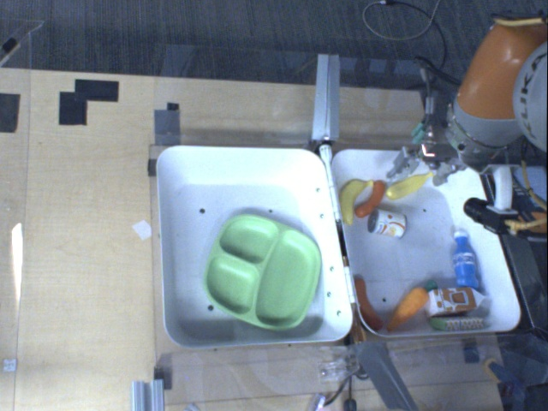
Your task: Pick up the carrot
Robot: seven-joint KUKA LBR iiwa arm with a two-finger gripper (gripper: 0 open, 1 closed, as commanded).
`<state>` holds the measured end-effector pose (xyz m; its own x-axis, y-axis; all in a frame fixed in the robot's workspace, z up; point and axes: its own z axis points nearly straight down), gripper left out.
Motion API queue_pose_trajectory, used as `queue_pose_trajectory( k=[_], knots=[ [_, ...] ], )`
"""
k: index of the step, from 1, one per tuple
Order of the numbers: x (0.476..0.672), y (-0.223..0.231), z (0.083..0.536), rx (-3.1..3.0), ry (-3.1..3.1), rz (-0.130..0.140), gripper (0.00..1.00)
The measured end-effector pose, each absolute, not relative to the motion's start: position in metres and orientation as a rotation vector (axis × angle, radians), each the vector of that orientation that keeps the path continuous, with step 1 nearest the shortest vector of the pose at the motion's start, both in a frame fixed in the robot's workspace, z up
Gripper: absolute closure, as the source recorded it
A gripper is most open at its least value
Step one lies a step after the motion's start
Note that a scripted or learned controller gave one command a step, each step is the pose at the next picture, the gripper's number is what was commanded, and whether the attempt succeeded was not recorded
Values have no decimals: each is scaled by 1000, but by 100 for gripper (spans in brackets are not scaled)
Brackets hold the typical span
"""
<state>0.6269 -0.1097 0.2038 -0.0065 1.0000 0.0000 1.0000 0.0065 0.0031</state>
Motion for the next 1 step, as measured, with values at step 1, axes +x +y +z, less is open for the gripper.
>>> queue_pose_trajectory(
  k=[1],
  knots=[
    [602,-101,88,2604,1747,13,0]
  ],
)
